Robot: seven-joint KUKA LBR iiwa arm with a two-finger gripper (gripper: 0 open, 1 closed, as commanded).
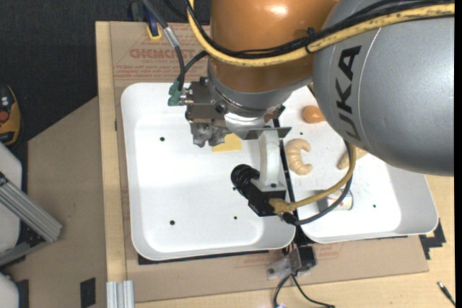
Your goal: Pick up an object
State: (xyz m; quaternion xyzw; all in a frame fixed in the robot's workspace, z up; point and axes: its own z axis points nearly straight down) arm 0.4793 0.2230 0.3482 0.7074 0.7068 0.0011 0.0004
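My gripper (207, 132) hangs low over the back right part of the left white bin (166, 184), mostly hidden under the orange wrist band (267, 3). A flat yellow piece (228, 144) lies on the bin floor right beside the gripper, partly covered by it. In the right bin (390, 213) lie a pale croissant-shaped object (299, 156), a small orange lump (312, 114) and a tan piece (343, 162) half hidden by the arm.
A black connector with a yellow cable (254, 192) hangs from the arm over the divide between the bins. The bins rest on a cardboard sheet (115, 68). A blue-and-yellow tool (150, 18) lies at the back left.
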